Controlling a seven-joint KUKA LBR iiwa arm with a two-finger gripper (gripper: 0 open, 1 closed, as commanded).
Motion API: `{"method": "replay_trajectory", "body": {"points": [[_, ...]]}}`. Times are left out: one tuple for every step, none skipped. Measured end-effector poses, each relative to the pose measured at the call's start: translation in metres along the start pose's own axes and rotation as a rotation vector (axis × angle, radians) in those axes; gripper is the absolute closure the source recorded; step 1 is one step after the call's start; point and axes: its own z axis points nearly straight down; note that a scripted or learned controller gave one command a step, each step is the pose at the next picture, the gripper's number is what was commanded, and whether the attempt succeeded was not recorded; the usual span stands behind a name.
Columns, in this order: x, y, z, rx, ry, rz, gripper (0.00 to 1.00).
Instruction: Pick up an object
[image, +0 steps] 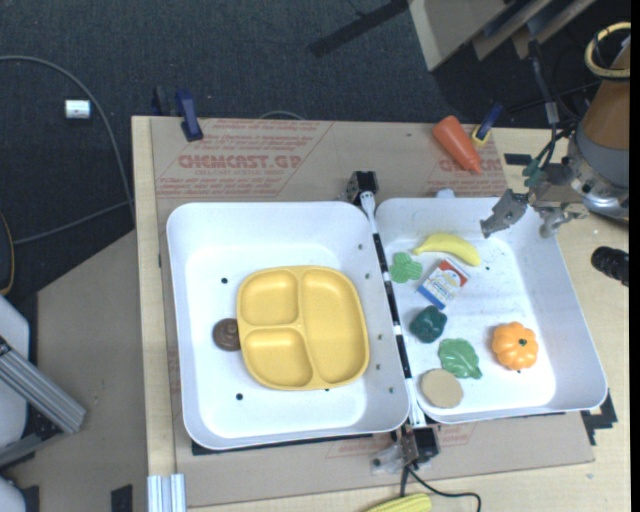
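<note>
Gripper (522, 213) over right bin's (560, 300) far edge, metal fingers spread apart, holding nothing. Below in that bin: curved glossy banana (448, 247), ribbed orange pumpkin (515, 345), small printed carton (441, 283), leafy greens (461, 357), flat tan disc (440, 388). Left bin (200, 260): yellow three-compartment plastic tray (300, 326).

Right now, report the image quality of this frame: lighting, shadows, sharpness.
Camera view: even, soft lighting; the yellow tray casts only a faint shadow on the left bin; the pumpkin and banana read fairly sharp; the claw looks slightly soft; small print on the box is unreadable.
</note>
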Motion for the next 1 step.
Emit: {"method": "replay_trajectory", "body": {"points": [[-0.0452,-0.0313,0.0558,0.003,0.0,0.001,0.0]]}}
